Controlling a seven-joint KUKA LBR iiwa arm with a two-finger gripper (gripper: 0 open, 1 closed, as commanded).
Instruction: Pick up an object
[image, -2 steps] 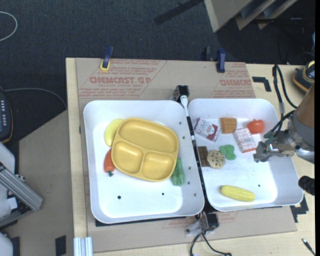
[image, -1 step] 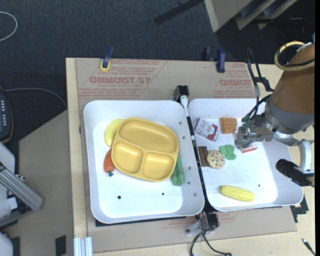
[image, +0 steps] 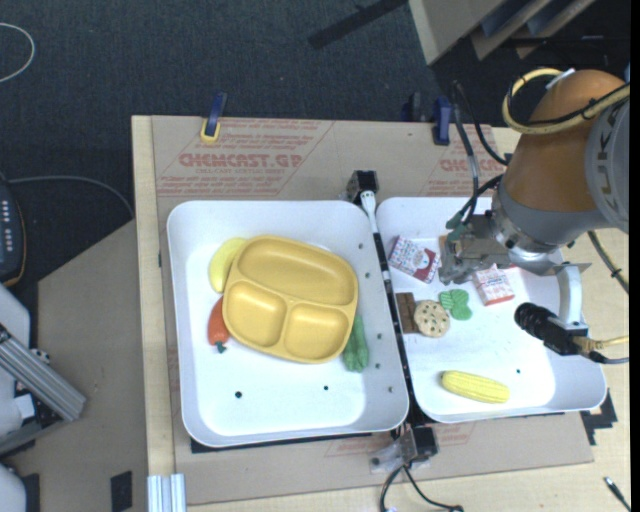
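My pincer, its state untellable, hangs low over the right bin near the red-and-white packet, placed for picking.

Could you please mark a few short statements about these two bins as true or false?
1. The yellow divided tray lies in the left bin. True.
2. The corn cob lies in the left bin. False: it lies in the right bin, near the front.
3. The cookie sits beside a small green item. True.
4. The end effector hangs over the left bin. False: it is over the right bin.
5. A banana peeks out from under the tray's edge. True.
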